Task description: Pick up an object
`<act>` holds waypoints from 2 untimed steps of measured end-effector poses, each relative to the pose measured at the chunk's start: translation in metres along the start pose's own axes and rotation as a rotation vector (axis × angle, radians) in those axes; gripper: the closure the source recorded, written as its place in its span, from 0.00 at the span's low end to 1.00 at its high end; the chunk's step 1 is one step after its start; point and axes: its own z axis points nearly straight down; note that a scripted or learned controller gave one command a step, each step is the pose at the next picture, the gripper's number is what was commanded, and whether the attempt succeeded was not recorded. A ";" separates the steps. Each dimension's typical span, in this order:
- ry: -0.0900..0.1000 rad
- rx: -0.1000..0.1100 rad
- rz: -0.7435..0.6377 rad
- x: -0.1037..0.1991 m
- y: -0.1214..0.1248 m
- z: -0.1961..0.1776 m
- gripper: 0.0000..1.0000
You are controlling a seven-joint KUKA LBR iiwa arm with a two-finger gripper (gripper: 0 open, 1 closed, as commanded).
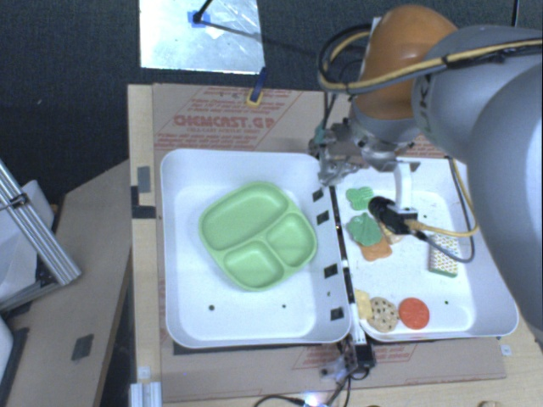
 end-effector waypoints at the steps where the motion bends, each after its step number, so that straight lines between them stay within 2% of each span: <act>1: -0.001 -0.003 0.003 -0.001 0.001 -0.016 1.00; 2: -0.001 -0.001 0.002 0.010 -0.004 -0.017 1.00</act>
